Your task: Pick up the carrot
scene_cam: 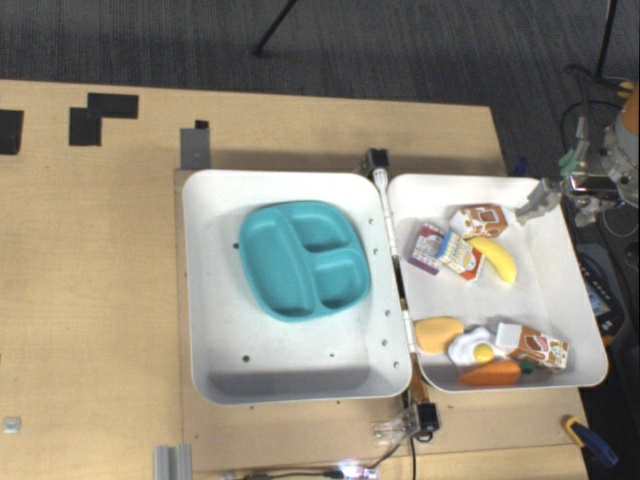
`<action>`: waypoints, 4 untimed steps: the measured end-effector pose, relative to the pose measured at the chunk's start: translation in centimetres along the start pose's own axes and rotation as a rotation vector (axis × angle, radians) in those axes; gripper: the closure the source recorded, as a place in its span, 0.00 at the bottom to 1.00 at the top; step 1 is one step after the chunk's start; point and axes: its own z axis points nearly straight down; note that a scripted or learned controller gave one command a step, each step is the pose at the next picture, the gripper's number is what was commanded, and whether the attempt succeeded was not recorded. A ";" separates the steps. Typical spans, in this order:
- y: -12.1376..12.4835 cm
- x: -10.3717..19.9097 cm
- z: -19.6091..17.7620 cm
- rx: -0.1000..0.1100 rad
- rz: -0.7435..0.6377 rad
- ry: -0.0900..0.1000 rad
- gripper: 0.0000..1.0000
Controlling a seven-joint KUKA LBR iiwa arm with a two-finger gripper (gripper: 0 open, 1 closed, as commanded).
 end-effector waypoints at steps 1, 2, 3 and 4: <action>-6.7 8.3 3.9 0.006 0.024 0.005 0.00; -8.4 9.2 17.7 -0.018 -0.188 -0.005 0.00; -8.1 9.3 16.6 -0.025 -0.192 -0.004 1.00; -8.2 9.3 16.6 -0.023 -0.192 -0.004 0.00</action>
